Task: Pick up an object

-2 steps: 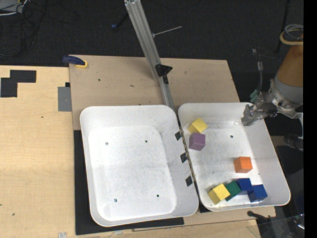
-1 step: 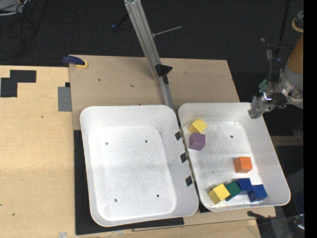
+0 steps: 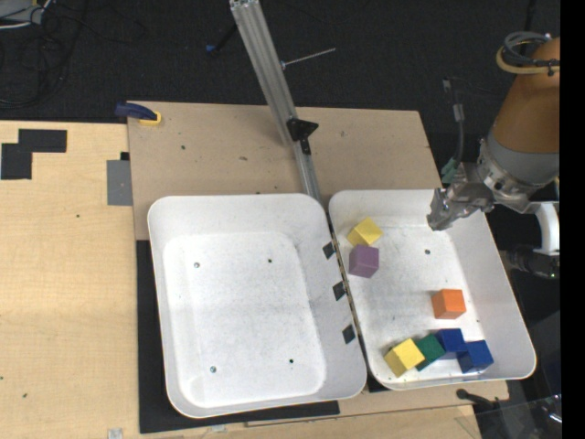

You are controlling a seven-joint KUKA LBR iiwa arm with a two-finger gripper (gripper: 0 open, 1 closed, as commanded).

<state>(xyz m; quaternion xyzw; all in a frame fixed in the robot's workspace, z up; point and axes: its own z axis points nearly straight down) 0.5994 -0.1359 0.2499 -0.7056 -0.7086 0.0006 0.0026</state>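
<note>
The right bin (image 3: 494, 254) holds several blocks. A yellow block (image 3: 365, 232) and a purple block (image 3: 364, 261) lie near its left wall. An orange block (image 3: 449, 304) sits toward the right side. At the front, a yellow block (image 3: 403, 356), a green block (image 3: 430, 348) and two blue blocks (image 3: 462, 349) cluster together. My gripper (image 3: 440, 216) hangs over the bin's back right part, apart from all the blocks, with nothing visible between its fingers.
The left bin (image 3: 183, 218) lies beside the right one, with black clips (image 3: 338, 291) along the shared wall. A slanted metal rail (image 3: 274, 80) rises behind the bins. The wooden bench spreads to the left and back.
</note>
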